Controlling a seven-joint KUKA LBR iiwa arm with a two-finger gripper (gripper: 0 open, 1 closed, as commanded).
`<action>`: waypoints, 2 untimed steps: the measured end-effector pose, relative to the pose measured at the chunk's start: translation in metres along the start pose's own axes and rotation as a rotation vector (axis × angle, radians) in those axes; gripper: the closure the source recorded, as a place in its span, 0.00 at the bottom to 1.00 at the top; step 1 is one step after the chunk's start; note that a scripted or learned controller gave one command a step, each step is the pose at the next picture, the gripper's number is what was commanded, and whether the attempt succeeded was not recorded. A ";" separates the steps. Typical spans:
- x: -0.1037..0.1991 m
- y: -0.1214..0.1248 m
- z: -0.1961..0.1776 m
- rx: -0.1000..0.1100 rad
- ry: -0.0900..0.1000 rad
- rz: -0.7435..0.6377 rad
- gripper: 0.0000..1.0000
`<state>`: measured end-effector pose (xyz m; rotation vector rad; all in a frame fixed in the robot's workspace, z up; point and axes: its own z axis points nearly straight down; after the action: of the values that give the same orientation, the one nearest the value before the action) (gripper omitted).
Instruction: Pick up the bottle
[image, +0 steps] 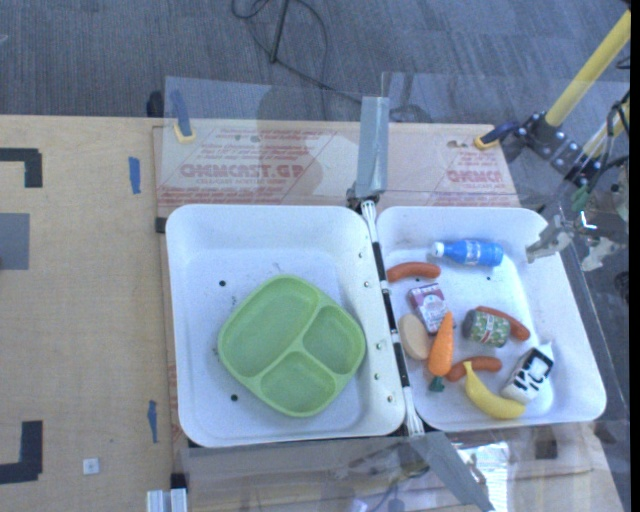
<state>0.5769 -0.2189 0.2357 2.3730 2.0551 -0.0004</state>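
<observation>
Blue plastic with a white label, the bottle (468, 252) lies on its side near the back of the right bin (590, 385), just behind a sausage (413, 271); any print on its label is too small to read. The hand (553, 238) sits at that bin's right rim, apart from the bottle, and I cannot tell how far it is open or whether it has hold of anything. Red writing on the clear panel (245, 165) behind the left bin (190, 260) is too faint to read, and a green divided plate (291, 346) lies in that bin.
</observation>
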 end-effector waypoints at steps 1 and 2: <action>0.063 0.044 0.149 -0.003 0.000 -0.092 0.00; 0.063 0.046 0.136 -0.009 -0.003 -0.095 1.00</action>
<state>0.6311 -0.1631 0.0992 2.2663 2.1589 0.0047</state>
